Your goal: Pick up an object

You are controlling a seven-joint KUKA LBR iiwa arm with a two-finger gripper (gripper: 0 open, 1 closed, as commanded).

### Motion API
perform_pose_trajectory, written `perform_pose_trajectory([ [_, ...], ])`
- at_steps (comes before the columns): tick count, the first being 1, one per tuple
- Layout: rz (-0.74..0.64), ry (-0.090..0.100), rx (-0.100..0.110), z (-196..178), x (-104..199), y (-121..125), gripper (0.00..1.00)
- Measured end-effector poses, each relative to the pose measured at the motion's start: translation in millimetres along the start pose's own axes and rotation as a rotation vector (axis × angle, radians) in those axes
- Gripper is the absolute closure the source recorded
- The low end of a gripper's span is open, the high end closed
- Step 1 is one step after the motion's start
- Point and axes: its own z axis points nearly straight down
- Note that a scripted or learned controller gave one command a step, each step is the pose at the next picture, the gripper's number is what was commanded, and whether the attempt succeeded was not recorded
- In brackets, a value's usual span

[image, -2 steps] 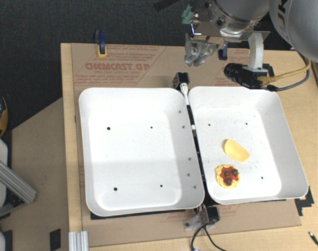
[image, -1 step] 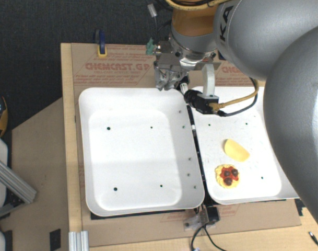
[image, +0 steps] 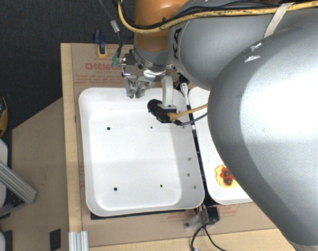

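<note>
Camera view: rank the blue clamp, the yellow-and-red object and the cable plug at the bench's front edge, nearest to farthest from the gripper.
From the gripper, at the left bin's far rim:
1. Blue clamp, just beyond, at the bench's far edge.
2. Yellow-and-red object, in the right bin.
3. Cable plug, at the front edge between the bins.

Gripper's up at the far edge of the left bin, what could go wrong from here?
1. The gripper hangs over the left bin's far rim with nothing under it, so a descent there would likely close on air or strike the rim.
2. The yellow-red object lies in the right bin, mostly hidden under the arm; aiming at it from this view is unreliable.
3. The cable hangs low near the divider and might snag.
</note>
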Motion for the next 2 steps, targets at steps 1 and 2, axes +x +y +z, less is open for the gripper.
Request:
perform_pose_trajectory([
  [1, 0.001, 0.003, -0.018, -86, 35, 15, 1.0],
  [2, 0.004, 0.001, -0.014, -112, 33, 14, 1.0],
])
